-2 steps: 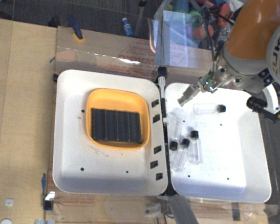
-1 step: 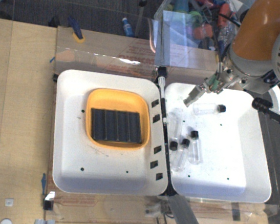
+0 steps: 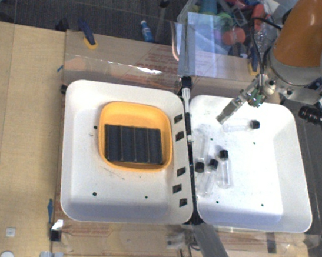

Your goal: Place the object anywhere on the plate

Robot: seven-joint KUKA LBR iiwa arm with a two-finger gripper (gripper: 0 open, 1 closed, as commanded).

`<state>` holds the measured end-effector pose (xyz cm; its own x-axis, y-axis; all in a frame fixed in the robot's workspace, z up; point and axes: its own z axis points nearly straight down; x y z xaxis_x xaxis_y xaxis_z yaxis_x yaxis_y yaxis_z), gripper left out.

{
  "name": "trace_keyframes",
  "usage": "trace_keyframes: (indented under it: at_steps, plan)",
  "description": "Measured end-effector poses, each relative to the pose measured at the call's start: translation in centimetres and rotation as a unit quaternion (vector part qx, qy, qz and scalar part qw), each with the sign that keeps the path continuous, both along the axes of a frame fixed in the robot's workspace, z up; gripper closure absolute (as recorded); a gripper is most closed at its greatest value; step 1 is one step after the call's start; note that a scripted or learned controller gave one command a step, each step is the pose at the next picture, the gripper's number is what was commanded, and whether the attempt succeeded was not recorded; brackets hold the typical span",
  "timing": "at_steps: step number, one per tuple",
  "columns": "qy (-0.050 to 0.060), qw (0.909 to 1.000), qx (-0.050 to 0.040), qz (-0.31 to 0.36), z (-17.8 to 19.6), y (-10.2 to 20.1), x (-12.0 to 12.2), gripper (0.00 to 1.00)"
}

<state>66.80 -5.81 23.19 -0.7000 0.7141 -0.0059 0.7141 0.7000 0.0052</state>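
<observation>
Over the right bin (image 3: 297, 174) we see the gripper (image 3: 227, 114) poised, though whether it is wide or narrow we cannot tell. Below it lie clear vials (image 3: 222, 166) with black caps. Our orange plate (image 3: 135, 134), carrying a dark ridged block (image 3: 133, 143), sits in the left bin (image 3: 77, 172).

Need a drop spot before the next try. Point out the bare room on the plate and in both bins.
The square yellow plate is mostly covered by a dark ribbed block; just its rim is bare. The left white bin is open around the plate. The right white bin is bare on its right half; clear black-capped vials crowd its left, under the gripper.
</observation>
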Motion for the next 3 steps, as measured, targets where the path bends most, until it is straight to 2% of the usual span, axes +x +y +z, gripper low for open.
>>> trace_keyframes:
  at_steps: [1, 3]
  plan:
    - [-0.001, 0.9969, -0.0005, 0.079, 2.7, -0.1, -0.5, 0.0]
    - [0.003, 0.9951, -0.0001, 0.099, 1.1, -0.2, -1.1, 0.0]
